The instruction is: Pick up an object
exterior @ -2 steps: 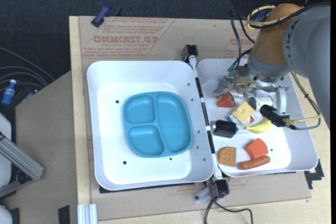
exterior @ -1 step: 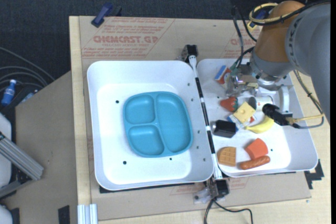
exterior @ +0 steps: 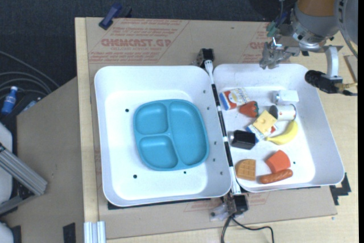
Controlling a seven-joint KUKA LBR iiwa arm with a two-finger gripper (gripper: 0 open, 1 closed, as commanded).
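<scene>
My gripper (exterior: 274,60) hangs over the far rim of the right bin (exterior: 324,122), above and apart from the toys inside. Nothing shows between its fingers. In that bin lie a red and white carton (exterior: 234,98), a red strawberry-like piece (exterior: 248,108), a yellow cheese block (exterior: 264,122), a banana (exterior: 286,132), a white cup (exterior: 286,112), a small black block (exterior: 244,139), a waffle (exterior: 245,169), a red-orange block (exterior: 278,160) and a sausage (exterior: 276,176).
The left bin (exterior: 114,122) holds a blue divided plate (exterior: 169,134). A black clip (exterior: 206,56) sits at the far joint between the bins. A blue object (exterior: 111,16) lies on the board behind the left bin.
</scene>
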